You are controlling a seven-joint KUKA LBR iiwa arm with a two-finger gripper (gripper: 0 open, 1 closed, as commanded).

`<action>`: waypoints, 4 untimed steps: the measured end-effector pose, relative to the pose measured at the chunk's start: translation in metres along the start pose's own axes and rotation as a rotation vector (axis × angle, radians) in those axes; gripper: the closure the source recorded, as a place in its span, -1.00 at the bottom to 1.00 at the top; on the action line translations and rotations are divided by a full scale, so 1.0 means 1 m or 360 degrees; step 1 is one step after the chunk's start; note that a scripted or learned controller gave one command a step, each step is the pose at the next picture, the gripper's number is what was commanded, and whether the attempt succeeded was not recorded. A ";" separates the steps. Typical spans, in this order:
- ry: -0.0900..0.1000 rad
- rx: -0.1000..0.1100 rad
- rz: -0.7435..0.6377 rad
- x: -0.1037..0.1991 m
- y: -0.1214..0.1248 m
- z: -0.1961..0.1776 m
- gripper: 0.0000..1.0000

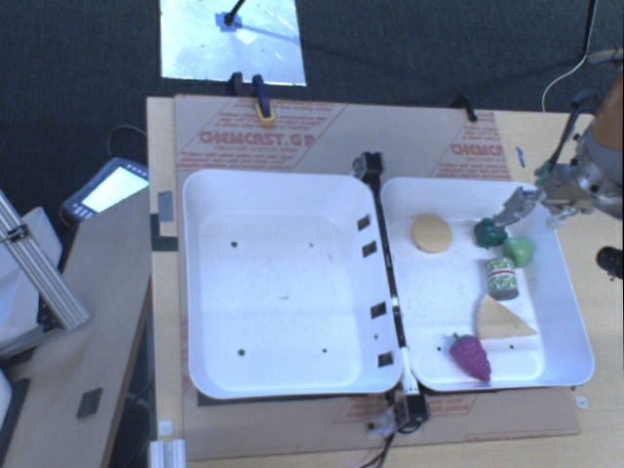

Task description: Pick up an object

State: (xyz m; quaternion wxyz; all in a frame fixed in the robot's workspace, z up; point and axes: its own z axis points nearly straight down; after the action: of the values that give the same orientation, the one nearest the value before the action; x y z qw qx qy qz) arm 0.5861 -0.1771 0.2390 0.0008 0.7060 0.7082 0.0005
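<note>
Five objects sit in my right bin (575, 344), and the gripper (495, 224) hangs over the green ones (519, 251), lined up for a grab, though I cannot tell its state.

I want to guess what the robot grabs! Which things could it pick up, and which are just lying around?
Could be picked up, all in the right bin:
tan round piece
dark green object
light green object
small jar
cheese wedge
purple grapes

Just lying around:
left bin
silver sheet
cardboard
</note>
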 end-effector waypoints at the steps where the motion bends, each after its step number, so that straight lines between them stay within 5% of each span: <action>1: 0.0006 0.0021 0.0010 -0.011 -0.072 0.101 -1.00; 2: -0.0007 -0.0018 -0.0003 -0.020 -0.026 0.004 -1.00; 3: 0.0005 0.0010 0.0004 0.009 -0.088 0.052 -1.00; 4: -0.0008 -0.0027 -0.0007 0.012 -0.043 -0.080 -1.00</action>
State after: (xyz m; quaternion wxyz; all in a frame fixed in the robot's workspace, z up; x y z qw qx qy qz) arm 0.5426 -0.1657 0.3193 0.0087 0.7045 0.7096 0.0047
